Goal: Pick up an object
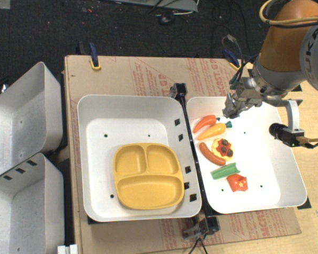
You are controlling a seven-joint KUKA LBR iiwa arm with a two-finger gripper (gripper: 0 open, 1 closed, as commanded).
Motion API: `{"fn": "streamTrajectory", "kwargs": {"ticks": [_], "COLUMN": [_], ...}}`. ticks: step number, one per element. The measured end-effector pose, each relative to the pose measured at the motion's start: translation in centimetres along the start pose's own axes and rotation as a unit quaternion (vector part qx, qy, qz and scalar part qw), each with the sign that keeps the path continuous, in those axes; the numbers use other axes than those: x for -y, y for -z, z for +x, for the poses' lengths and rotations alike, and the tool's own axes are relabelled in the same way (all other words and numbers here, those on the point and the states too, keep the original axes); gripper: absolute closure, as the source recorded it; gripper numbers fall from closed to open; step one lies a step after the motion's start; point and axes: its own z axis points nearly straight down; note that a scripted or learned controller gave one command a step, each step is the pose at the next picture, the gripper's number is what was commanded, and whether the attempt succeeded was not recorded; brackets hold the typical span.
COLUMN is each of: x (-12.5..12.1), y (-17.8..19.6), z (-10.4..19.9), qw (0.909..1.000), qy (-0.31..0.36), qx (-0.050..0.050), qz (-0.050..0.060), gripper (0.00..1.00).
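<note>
**Hand poised over a crowded cluster of toy food**

In the camera view, the hand [234,109] is seen low over the far part of the right bin [286,194], under the grey arm [286,46] with its orange band. Whether it is spread or pressed together cannot be told from this angle, and nothing is seen pinched in it.

The things to be picked lie just below and to the left of the hand in the picture. Nearest it are a red pepper [204,123] and an orange carrot [212,131], touching one another. Further from the hand lie a small pizza slice [223,147], a sausage [211,154], a green piece [224,171] and a red piece [237,182]. The left bin [95,115], well apart from the hand, holds a yellow divided plate [148,176].

The main risk is judged to be the crowding: the pepper and carrot are packed close, so one could be nudged aside or two caught at once. The long, rounded shapes could also be squeezed out sideways if they are gripped off-centre. The divider wall near the pepper could be struck on a descent towards it.
</note>
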Motion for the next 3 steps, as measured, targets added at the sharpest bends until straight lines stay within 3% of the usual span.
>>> {"fn": "streamTrajectory", "kwargs": {"ticks": [1,3], "x": [-0.4,-3.6], "y": [-0.9,-1.5], "z": [5.5,14.3], "qw": [1.0000,1.0000], "qy": [0.000,0.000], "qx": [0.000,0.000], "qz": [0.001,0.000], "gripper": [1.00,1.00]}}
